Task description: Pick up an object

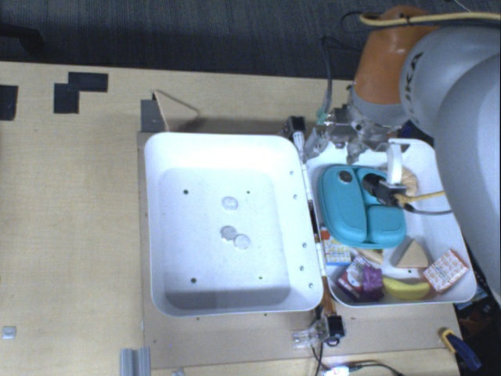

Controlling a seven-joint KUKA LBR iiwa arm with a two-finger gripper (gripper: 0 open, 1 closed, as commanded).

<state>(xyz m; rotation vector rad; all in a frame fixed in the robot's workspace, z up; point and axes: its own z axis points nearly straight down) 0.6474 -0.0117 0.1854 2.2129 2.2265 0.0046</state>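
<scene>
Claw (356, 149) low over far end of right bin (462, 288), fingers hidden under wrist: grip state cannot tell. Teal case (360, 206) just below claw toward near side, long axis running far-to-near; banana (407, 290) well beyond.

Tan wooden bench (70, 210), two white bins (227, 296) side by side, black marks (78, 91)

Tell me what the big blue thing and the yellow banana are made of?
The blue case looks like smooth hard plastic: even colour, rounded edges, a soft shine. The banana may be a plastic toy, since its skin looks uniformly yellow and glossy, but the picture is too blurry to rule out real fruit.
</scene>
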